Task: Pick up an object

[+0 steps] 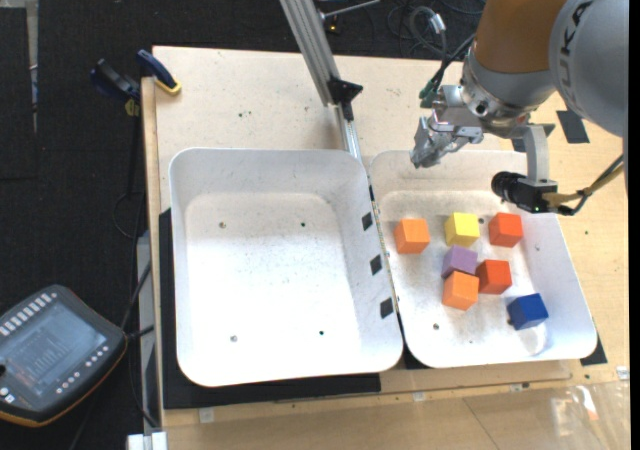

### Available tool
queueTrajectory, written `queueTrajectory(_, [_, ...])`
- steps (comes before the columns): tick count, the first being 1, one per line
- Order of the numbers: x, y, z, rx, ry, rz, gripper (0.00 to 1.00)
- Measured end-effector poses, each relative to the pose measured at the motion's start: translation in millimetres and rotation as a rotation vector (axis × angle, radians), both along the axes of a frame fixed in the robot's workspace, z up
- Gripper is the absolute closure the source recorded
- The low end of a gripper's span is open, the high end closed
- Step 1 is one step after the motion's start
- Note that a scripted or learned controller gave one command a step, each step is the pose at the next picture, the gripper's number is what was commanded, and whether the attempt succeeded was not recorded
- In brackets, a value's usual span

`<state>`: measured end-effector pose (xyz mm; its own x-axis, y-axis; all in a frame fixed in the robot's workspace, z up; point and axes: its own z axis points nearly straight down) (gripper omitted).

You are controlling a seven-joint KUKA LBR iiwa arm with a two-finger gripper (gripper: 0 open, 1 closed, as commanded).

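Several small blocks lie in the right bin point(560, 338): an orange one point(411, 235) at the left, a yellow one point(462, 228), an orange-red one point(506, 229), a purple one point(460, 260), another orange-red one point(495, 276), an orange one point(460, 290) and a blue one point(527, 311) near the front right. My gripper point(430, 155) hangs over the back edge of the right bin, behind the orange and yellow blocks and apart from all of them. Nothing shows between its fingers.
The left bin point(200, 178) sits beside the right one. A slanted metal rail point(310, 38) runs down to the gap between the bins. Blue and yellow clamps point(135, 78) lie at the bench's back left. A pendant point(50, 353) rests at the front left.
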<state>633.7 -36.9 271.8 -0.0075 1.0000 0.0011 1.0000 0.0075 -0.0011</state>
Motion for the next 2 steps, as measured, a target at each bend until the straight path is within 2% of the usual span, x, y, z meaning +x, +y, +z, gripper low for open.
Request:
queueTrajectory(1, [-8,48,-22,0.000,0.002,0.000,1.00])
queueTrajectory(2, [-30,104,-34,0.001,0.002,0.001,1.00])
